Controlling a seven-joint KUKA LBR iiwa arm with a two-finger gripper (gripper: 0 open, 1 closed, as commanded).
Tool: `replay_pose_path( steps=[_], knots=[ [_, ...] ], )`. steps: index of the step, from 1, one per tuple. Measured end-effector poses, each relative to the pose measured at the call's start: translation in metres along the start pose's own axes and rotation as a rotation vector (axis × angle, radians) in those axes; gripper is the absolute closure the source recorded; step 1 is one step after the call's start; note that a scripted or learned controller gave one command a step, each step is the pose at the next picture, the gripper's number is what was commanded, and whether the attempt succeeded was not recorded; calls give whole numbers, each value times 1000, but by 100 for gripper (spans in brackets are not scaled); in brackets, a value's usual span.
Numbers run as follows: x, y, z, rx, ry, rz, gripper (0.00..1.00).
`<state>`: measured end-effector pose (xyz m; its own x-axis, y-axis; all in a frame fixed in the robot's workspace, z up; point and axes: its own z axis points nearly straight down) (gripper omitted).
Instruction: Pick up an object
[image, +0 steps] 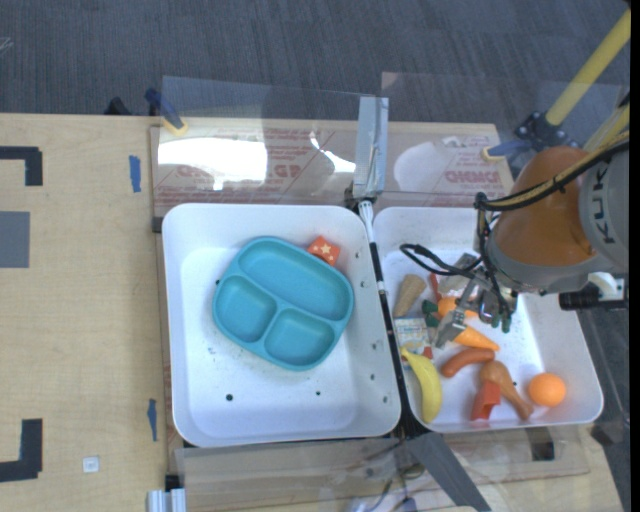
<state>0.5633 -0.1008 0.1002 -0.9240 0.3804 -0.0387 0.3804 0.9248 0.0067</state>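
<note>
Toy food in the right bin (585, 400) is packed tight, w/ the gripper (462, 318) low over the carrot (476, 339) and sausage (463, 361) (can't tell jaw state tbh), so it'll prob nudge a neighbor and miss.

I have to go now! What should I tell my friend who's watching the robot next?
End effector: low in the right bin, among the toy food; whether it grips anything can't be told.
Right bin: banana, orange, carrot, sausage.
Left bin: blue divided plate, small orange toy beside it.
Done: nothing visibly lifted.
Left: grab one object and raise it.
</note>
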Motion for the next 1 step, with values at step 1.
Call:
replay_pose_path(
  steps=[1],
  knots=[
    [50,-39,8,4,26,-5,0]
  ],
)
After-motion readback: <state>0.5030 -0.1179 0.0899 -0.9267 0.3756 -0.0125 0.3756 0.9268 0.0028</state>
